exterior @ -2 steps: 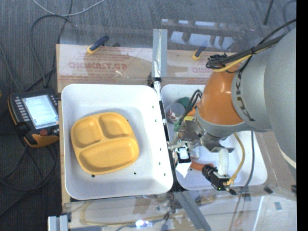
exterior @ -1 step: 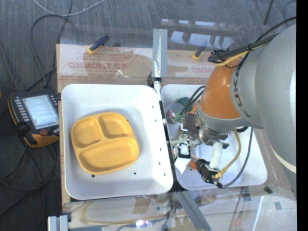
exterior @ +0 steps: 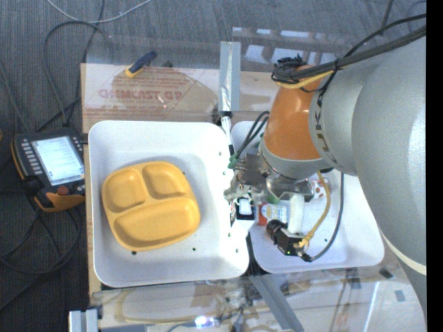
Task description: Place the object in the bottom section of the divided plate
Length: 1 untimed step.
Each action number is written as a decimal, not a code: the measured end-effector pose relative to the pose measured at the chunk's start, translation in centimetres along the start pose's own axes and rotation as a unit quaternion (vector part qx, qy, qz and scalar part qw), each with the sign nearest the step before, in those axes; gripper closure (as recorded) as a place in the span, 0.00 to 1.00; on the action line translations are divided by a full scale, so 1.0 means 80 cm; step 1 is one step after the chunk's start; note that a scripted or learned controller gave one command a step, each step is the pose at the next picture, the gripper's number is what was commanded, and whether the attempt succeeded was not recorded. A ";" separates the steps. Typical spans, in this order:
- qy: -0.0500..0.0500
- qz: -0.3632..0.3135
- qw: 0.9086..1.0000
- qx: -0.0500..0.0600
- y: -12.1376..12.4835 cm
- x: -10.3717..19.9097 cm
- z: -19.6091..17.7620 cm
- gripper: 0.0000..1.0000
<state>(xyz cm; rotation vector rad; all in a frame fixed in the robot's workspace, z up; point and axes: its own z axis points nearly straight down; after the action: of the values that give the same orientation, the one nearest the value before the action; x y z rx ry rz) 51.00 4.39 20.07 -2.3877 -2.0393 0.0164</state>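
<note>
A: Where's the obj?
B: Can't make it out for sure. There's a small red bit (exterior: 263, 215) under the wrist, in the right bin (exterior: 360, 247), near its left wall. Could be the obj, could be part of the rig. Too hidden to tell.

A: Plate?
B: Divided plate (exterior: 151, 204), yellow, sits in the left bin (exterior: 121, 272), roughly mid-bin, turned a bit. Two small sections toward the top, one big section toward the bottom. All three look bare. It's well apart from the arm.

A: Gripper?
B: Gripper (exterior: 243, 209) is down low at the left edge of the right bin, just beside the wall between the two bins. Wrist and cables cover it from above. Can't tell how far it's spread or whether it has hold of anything.

A: Arm?
B: Arm (exterior: 387, 116) comes in from the right, big grey body over most of the right bin, orange band (exterior: 294, 126) above the wrist. Black cables run along the top of it; a yellowish cable (exterior: 322, 216) loops off the wrist.

A: Around the bench?
B: Pendant w/ lit screen (exterior: 52, 161) on the floor left of the bins. Brown board (exterior: 149, 99) behind the left bin, w/ a small blue-yellow tool (exterior: 140, 63) at its top edge. Loose cable (exterior: 90, 16) on the carpet.
</note>
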 end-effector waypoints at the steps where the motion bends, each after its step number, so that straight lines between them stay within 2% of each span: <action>1: 0.000 -0.121 0.993 0.000 -0.044 0.071 -0.034 1.00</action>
<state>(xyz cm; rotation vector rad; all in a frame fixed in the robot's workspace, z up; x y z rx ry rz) 48.42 10.59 22.79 -2.1230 -2.3126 0.0147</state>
